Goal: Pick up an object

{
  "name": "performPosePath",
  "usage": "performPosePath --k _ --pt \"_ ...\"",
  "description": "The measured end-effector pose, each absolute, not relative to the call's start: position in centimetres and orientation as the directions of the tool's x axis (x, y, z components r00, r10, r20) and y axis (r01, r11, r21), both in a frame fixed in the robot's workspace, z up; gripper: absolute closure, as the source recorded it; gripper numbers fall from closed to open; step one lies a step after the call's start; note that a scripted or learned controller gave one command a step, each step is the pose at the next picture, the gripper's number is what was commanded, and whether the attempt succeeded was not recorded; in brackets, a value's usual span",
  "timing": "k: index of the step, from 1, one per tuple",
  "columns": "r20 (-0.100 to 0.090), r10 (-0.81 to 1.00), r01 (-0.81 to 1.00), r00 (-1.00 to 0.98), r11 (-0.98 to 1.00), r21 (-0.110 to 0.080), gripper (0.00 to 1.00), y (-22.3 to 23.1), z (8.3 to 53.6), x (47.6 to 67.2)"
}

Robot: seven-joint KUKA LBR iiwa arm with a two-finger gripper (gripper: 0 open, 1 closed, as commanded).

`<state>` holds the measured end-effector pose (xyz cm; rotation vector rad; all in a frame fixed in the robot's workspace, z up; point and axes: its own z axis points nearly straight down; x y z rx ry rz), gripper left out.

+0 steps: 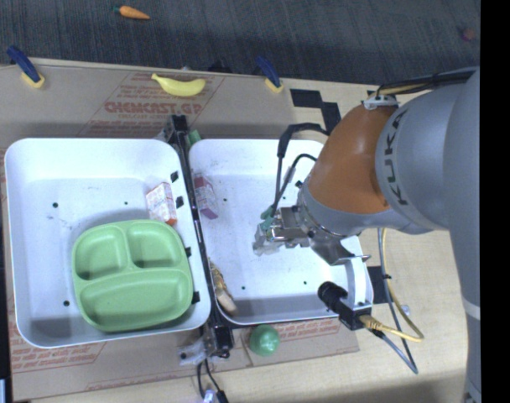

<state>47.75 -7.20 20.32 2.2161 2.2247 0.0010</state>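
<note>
The gripper [266,235] hangs over the middle of the right bin [238,300]; whether it is closed cannot be told. A small packet [204,195] lies well left, near the bin's left wall.

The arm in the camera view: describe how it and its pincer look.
The arm is bulky grey metal with a broad orange band above the wrist and dark lettering on the grey shell. Black cables loop beside the wrist. The pincer is small, silvery metal.
</note>
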Motion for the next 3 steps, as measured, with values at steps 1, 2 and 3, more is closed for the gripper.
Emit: performPosePath --k 1,2,3 --pt "0.0 1.0 1.0 -0.005 0.005 0.001 0.0 -7.2 20.3 47.7" --pt "-0.001 1.0 1.0 -0.004 0.004 0.0 0.0 -14.6 16.1 59.0" --pt "0.0 1.0 1.0 -0.005 0.005 -0.005 0.0 -19.1 13.4 49.9"
